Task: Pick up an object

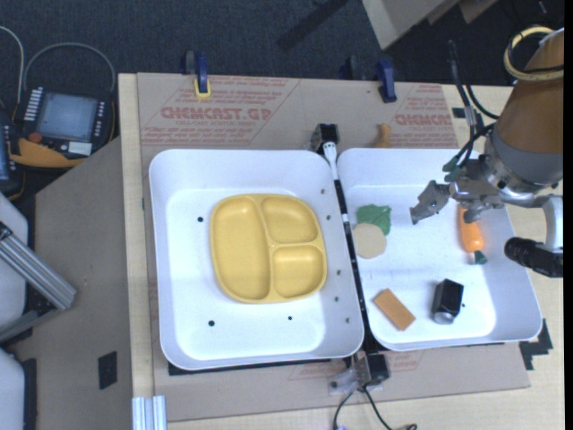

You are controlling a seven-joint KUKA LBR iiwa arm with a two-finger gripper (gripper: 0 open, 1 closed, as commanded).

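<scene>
In the right bin (pixel 510 330) lie a green leafy piece (pixel 374 215), a pale round disc (pixel 368 241), an orange carrot (pixel 472 236), a black block (pixel 447 299) and a brown slab (pixel 394 309). My gripper (pixel 453 204) hangs over the bin's upper right part, just left of the carrot and right of the green piece. It is open with nothing between its fingers. One dark finger (pixel 427 203) sticks out to the left. The arm's wrist covers the bin's far right corner.
The left bin (pixel 179 240) holds a yellow divided plate (pixel 268 245) in its middle. A black divider strip (pixel 342 213) runs between the two bins. A black knob on the arm (pixel 535 255) juts over the right bin's right rim.
</scene>
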